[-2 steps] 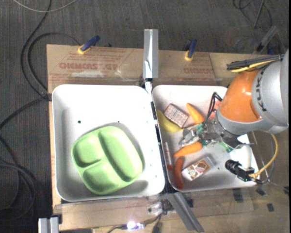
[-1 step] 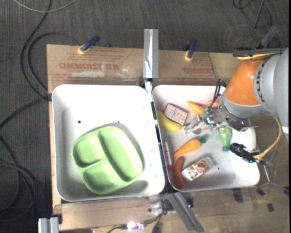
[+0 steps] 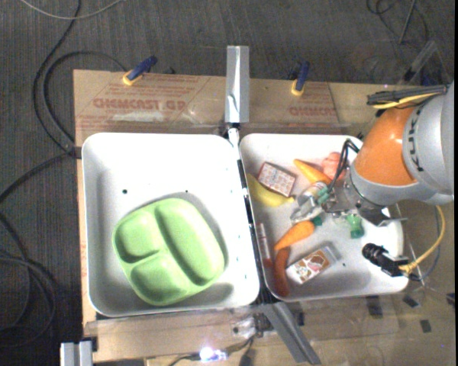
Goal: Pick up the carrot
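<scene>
Looking down, I see my gripper inside the right bin, hemmed by clutter; its finger spread I cannot tell. One carrot lies just below-left of it, touching the tip. Two small boxes sit nearby. Far left, the other bin holds one green tray.

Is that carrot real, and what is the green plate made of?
The carrot looks like a plastic toy: an even, smooth orange skin with a slight shine. The green plate also looks like molded plastic, with rounded compartments and a soft gloss. Neither can be settled by look alone.
</scene>
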`<action>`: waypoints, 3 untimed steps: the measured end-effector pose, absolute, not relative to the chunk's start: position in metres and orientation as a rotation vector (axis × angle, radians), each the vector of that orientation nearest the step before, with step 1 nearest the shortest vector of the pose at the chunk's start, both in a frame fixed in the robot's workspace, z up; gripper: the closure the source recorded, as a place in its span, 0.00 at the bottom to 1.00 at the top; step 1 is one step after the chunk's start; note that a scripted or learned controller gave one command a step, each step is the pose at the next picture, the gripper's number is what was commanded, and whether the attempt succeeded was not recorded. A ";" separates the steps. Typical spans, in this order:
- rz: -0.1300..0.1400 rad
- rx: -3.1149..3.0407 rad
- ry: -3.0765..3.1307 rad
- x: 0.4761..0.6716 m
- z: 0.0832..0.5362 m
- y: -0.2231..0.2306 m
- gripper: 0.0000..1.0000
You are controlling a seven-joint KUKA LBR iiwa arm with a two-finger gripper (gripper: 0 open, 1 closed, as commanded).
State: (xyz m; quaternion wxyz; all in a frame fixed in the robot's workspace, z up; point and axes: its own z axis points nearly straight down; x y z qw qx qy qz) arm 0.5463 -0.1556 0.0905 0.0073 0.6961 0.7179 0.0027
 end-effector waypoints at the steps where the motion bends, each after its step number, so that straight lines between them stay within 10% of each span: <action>1: 0.009 2.181 2.238 0.540 0.091 -0.132 0.00; 2: 0.005 2.184 2.238 0.539 0.098 -0.133 1.00; 3: -0.005 1.821 2.565 0.539 0.183 -0.078 1.00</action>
